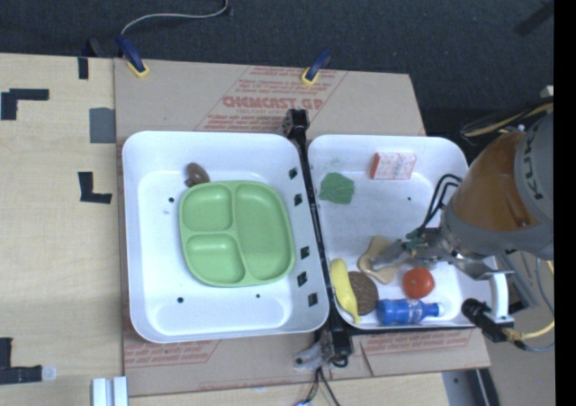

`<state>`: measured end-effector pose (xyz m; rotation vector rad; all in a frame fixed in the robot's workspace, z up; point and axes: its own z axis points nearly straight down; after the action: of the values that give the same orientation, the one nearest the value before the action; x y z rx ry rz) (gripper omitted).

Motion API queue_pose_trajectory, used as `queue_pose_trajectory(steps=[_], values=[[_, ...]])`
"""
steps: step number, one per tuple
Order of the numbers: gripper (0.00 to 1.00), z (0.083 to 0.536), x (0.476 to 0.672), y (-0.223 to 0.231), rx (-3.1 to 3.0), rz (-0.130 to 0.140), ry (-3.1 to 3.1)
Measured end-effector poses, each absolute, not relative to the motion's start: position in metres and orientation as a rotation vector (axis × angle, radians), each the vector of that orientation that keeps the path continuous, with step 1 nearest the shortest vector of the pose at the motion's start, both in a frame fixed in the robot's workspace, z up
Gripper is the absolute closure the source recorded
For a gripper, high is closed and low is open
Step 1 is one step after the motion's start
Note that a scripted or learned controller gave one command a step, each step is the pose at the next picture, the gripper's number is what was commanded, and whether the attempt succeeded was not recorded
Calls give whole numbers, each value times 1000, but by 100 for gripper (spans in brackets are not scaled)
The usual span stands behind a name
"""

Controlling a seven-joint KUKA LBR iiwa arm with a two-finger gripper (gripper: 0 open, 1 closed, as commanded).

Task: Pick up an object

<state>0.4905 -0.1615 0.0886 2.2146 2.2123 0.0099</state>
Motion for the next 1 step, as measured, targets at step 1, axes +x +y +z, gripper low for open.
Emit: queue_pose_trajectory(steps=[1], values=[[0, 88, 488, -172, 2215, 13, 2221]])
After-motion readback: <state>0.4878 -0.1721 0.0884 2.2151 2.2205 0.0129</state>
